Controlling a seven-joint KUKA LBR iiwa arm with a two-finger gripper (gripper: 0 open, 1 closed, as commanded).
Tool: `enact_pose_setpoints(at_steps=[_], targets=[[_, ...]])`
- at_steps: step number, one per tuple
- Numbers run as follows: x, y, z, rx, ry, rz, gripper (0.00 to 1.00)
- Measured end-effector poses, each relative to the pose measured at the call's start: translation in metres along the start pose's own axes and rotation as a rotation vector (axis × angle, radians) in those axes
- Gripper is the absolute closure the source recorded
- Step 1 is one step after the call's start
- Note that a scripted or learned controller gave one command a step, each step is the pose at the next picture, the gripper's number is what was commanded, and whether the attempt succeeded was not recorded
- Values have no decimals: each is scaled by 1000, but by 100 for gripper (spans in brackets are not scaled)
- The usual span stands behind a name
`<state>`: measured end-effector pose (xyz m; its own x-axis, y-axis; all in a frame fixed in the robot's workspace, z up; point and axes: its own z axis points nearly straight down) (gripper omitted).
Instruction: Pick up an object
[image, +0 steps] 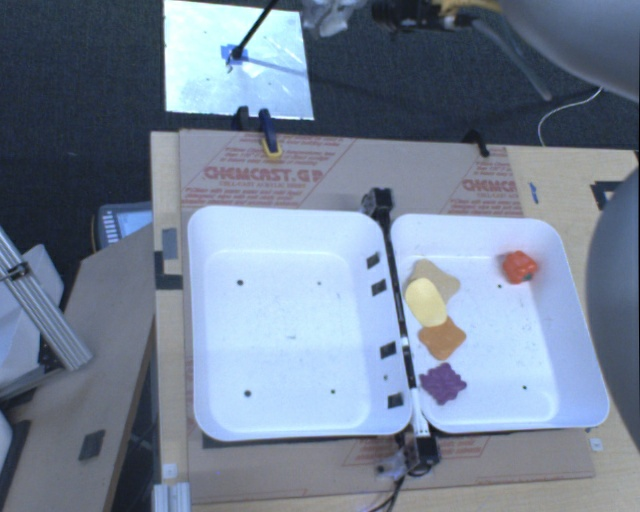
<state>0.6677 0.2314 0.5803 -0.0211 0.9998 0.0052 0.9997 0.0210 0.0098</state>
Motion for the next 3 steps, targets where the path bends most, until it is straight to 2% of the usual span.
enact_pose_setpoints(at_steps=[1,2,3], targets=[[0,0,0,1,0,-1,0],[1,0,-11,-2,1,-4,100],[0,0,-11,-1,1,-5,0]])
